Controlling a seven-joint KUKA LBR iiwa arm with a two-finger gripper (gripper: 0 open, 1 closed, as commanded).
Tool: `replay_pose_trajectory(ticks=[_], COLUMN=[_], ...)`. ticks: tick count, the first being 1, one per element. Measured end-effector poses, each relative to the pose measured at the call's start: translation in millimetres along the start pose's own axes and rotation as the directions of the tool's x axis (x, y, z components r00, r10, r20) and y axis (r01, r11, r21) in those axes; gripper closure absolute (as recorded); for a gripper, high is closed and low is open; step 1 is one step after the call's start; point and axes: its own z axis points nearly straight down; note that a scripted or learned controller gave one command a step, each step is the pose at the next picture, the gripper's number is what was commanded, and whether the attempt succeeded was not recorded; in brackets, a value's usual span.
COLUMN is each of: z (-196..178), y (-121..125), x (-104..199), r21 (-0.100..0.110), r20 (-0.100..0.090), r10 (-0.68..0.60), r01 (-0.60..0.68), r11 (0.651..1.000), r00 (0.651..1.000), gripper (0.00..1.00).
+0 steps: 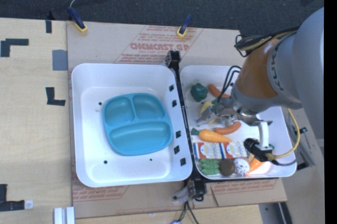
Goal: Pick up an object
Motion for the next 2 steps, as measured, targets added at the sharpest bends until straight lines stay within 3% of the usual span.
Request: replay_pose_trajectory(ticks=[1,2], z=[10.3,1.0], y=[50.1,49.9], x=[-2.5,-2.8], r21=[0.004,0.005], r20=[-0.004,-0.004], r10=[-0.002,-0.002], r01=[0.002,0.002], r11=[1.0,1.0], r00=[1.0,1.0], gripper=[0.0,1.0])
